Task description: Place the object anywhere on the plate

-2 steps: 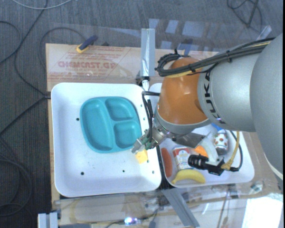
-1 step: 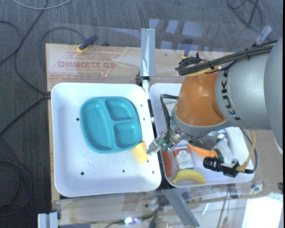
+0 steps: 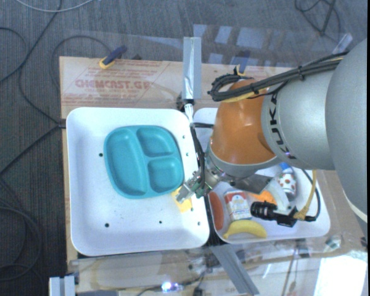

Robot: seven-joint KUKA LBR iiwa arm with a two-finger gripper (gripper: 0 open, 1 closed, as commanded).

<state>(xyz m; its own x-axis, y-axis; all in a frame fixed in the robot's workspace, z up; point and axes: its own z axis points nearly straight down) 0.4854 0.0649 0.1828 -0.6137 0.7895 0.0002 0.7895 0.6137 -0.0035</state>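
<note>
A teal divided plate [image 3: 145,160] lies in the left white bin [image 3: 92,227], toward its upper middle. My gripper [image 3: 191,191] reaches down at the left bin's right wall, just off the plate's lower right corner. A small yellow object [image 3: 184,202] sits right at the gripper's tip, above the bin floor beside the plate. Whether it is held is not clear from this angle. The orange wrist band and grey arm cover much of the right bin.
The right bin [image 3: 320,227] holds a banana [image 3: 245,229], a white and red packet [image 3: 238,206], a red item [image 3: 217,211], an orange piece [image 3: 269,197] and a small white object [image 3: 287,181]. A ridge divides the two bins.
</note>
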